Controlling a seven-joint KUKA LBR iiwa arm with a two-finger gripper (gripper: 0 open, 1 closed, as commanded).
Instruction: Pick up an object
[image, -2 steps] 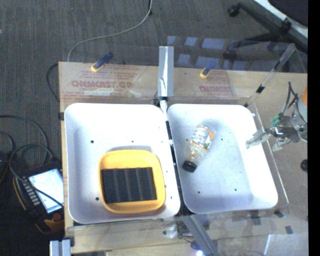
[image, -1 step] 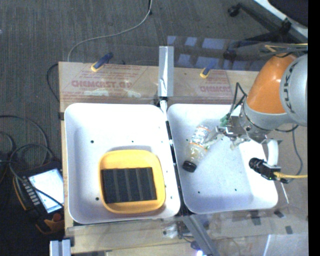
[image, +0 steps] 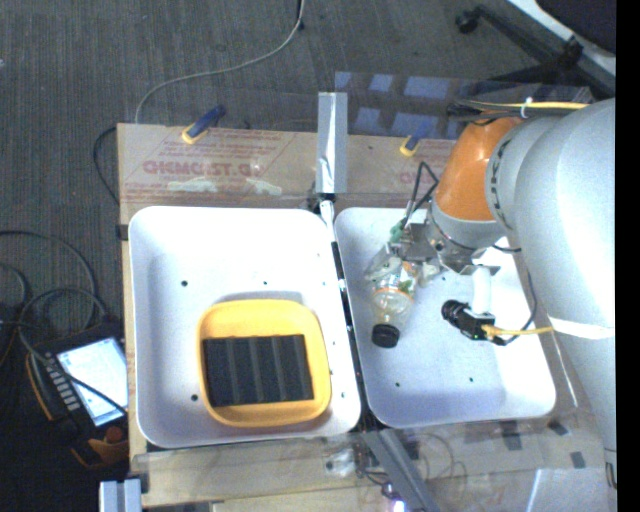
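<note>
Camera view gives us the gripper (image: 412, 245) low in the right bin (image: 450, 395), at a clear plastic bottle (image: 390, 290) with a black cap. We cannot tell how its jaws stand. A yellow tray (image: 262, 365) lies in the left bin (image: 170, 260).

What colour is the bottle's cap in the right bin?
Black, on the clear plastic bottle; the cap shows clearly in the camera view.

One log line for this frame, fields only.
arm: over right bin | claw: at bottle | left bin: yellow tray
</note>
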